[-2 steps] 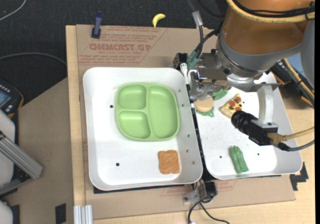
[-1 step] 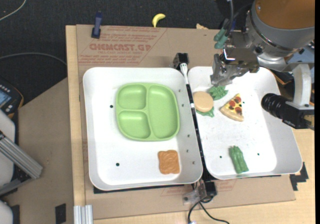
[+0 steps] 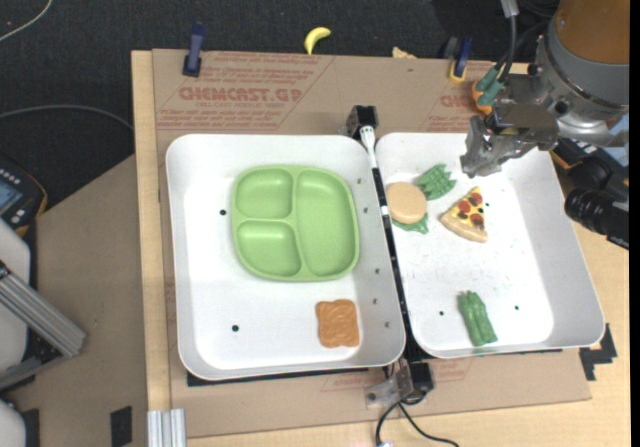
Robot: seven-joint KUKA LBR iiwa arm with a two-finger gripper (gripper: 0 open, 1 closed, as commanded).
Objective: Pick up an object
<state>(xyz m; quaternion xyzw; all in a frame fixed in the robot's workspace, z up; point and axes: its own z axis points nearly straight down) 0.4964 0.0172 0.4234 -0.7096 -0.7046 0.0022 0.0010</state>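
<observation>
My gripper [image 3: 478, 163] hangs over the back of the right bin [image 3: 540, 265], just right of a small green leafy toy [image 3: 436, 180] and above a pizza slice toy [image 3: 467, 215]. Nothing shows between its fingers. A round tan burger bun toy [image 3: 407, 203] lies at the right bin's left wall. A green asparagus-like toy [image 3: 476, 317] rests near that bin's front. In the left bin [image 3: 200, 235] sits a green divided plate [image 3: 296, 222], with an orange waffle toy [image 3: 338, 323] in front of it.
The two bins meet along a ridge [image 3: 385, 235] with black clips at back and front. A yellow banana toy [image 3: 317, 38] lies beyond the cardboard base [image 3: 250, 95]. Blue clamps [image 3: 192, 50] hold the cardboard's back edge. Cables and arm hardware crowd the right side.
</observation>
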